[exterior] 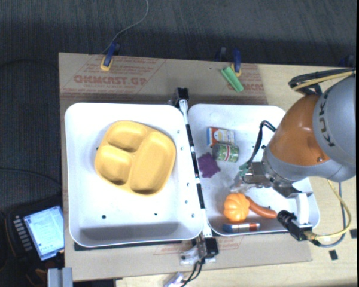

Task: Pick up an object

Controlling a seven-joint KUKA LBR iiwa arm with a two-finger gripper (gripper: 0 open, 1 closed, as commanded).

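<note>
Right bin (269, 113): arm (314, 139) bends low, fingers (246, 181) above the orange pumpkin (236, 207); their state I cannot tell.

Faded red stencil lettering runs along the cardboard sheet (110, 79) behind the left bin — it reads roughly "CHEMCAST GP", though the letters are washed out. On the grey arm casing (346, 124) at the right, dark letters "KU" show, cut off at the edge. The small can (226, 152) carries a printed label — too small to read.
</note>
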